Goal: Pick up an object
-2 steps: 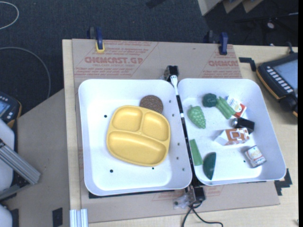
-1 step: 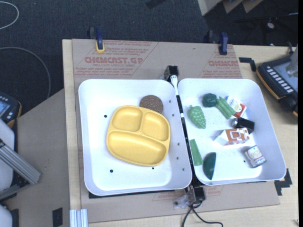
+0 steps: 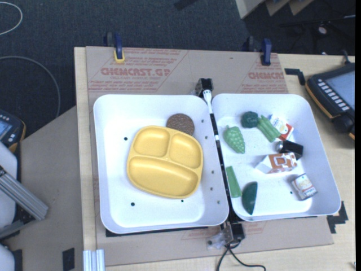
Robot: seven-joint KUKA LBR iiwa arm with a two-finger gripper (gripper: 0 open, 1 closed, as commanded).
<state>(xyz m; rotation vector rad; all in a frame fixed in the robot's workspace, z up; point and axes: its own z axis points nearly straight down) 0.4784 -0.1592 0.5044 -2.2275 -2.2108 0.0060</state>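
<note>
The left bin holds a yellow divided plate and a brown round patty just behind it. The right bin holds several small objects: a light green bumpy piece, a dark green broccoli-like piece, a green stick, a red and white packet, a black block, an orange and white carton, a small can, a thin green strip and a dark green leaf shape.
A cardboard sheet lies under both bins, clamped at the back by two blue clips. A tablet-like device sits at the right edge. Cables run near the front at the bins' joint.
</note>
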